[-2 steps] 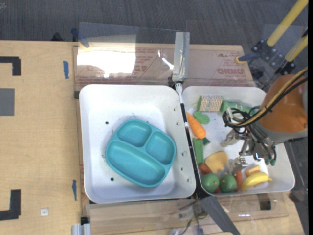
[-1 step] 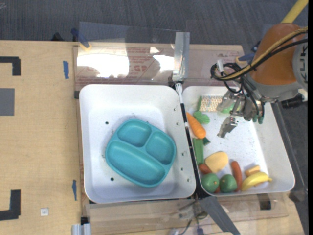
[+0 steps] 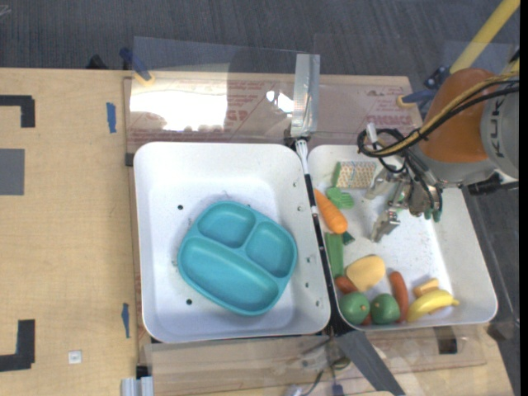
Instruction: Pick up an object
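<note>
Two green round toy fruits [image 3: 370, 307] lie nearest, at the right white bin's [image 3: 462, 250] 6 o'clock edge, beside a yellow plastic banana [image 3: 431, 304]. Above, the gripper [image 3: 386, 221] hovers mid-bin, empty; whether its fingers are spread, I cannot tell. A teal divided plate [image 3: 238, 256] fills the left bin [image 3: 165, 188].

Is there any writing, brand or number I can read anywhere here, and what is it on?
"KU": large dark letters on the grey arm, cut off at the picture's edge.
Red print on the clear panel behind the bins: too blurred to read.
Small white tag on the bench: too small to read.
</note>
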### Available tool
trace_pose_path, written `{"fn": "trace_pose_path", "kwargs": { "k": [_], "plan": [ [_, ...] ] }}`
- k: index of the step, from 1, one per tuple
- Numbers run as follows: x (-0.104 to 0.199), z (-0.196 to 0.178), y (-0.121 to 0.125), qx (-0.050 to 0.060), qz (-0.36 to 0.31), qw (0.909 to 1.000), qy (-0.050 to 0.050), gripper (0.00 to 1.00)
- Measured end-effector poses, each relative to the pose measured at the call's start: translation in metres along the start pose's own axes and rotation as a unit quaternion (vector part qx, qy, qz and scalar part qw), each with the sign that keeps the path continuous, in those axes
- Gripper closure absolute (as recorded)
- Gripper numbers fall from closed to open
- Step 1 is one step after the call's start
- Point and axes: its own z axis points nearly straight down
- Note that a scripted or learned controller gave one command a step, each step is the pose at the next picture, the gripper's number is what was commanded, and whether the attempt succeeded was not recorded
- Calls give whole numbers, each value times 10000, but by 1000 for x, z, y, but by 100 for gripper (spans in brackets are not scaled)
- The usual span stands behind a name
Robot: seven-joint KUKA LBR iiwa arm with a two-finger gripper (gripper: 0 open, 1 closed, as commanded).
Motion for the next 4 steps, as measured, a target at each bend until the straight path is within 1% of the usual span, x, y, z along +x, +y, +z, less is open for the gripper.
{"fn": "trace_pose_path", "kwargs": {
  "k": [1, 2, 3, 4],
  "plan": [
    [48, 0, 11, -1, 267, 9996, 11, 0],
    [63, 0, -76, 18, -823, 9966, 11, 0],
    [-10, -28, -83, 2, -1385, 9904, 7, 0],
    [-6, 1, -85, -3, -1230, 9924, 18, 0]
  ]
}}
